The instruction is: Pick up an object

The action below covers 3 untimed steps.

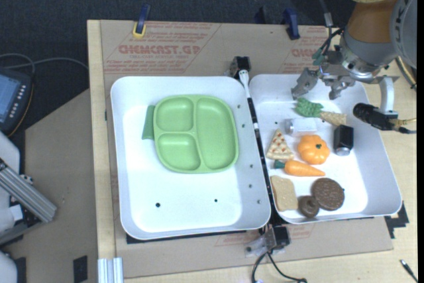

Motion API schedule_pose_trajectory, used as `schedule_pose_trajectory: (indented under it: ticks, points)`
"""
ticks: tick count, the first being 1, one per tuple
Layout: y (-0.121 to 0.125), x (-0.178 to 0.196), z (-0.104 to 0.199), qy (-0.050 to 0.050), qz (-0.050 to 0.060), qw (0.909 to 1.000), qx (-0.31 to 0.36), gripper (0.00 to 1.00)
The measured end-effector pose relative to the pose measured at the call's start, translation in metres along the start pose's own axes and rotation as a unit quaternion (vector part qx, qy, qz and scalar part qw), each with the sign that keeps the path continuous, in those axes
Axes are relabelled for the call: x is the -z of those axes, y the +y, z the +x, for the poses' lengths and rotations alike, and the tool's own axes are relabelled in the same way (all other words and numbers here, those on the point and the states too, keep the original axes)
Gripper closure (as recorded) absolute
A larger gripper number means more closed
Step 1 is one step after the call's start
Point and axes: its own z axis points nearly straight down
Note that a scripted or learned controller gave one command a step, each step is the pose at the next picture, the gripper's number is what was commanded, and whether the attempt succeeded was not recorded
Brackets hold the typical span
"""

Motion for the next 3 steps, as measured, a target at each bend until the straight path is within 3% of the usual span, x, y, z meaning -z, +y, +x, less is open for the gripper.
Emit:
schedule_pose_trajectory:
  ticks: [1,3]
  points:
    - [0.003,0.009,0.0,-0.001,-0.007,1.0,0.001,0.0]
    - [0.006,-0.095,-0.001,-0.002,-0.008,1.0,0.002,0.0]
